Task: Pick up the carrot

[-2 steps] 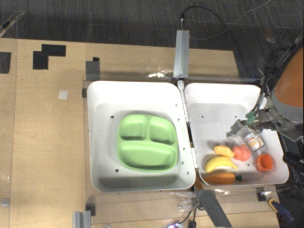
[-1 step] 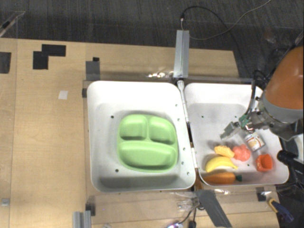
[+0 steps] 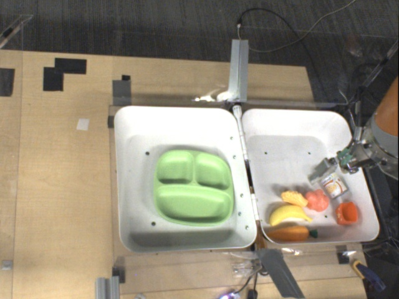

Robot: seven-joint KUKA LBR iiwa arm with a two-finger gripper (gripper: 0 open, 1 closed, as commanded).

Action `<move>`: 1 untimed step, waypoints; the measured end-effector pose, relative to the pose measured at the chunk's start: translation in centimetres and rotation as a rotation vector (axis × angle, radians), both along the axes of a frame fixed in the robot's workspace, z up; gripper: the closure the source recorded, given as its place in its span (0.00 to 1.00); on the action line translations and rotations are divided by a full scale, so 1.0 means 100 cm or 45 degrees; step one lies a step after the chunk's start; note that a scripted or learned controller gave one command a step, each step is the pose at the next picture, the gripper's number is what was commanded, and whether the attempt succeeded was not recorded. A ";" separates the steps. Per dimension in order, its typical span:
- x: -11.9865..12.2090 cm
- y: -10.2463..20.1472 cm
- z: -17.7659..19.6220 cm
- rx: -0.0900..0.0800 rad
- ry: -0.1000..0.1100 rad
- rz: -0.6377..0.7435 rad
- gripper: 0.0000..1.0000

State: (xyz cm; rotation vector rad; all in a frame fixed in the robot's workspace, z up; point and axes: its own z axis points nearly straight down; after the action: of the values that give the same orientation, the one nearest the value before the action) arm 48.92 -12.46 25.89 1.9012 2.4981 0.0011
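The carrot (image 3: 290,233), orange with a dark green tip, lies along the front wall of the right bin (image 3: 293,136). A yellow banana (image 3: 288,215) rests just behind it, touching it. My gripper (image 3: 330,177) hangs over the right bin's right half, up and to the right of the carrot and well apart from it. Its fingers stand open with nothing between them, above a pink toy (image 3: 318,200).
Near the carrot sit a small yellow-orange food piece (image 3: 293,198) and a red-orange pepper (image 3: 347,213). The left bin (image 3: 131,167) holds a green divided plate (image 3: 192,187). The back half of the right bin has free floor.
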 end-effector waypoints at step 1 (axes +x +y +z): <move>0.018 0.022 -0.048 0.001 0.004 -0.028 0.00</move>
State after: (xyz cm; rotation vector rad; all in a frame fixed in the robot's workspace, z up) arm 50.68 -10.25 21.06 1.9302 2.4796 -0.0011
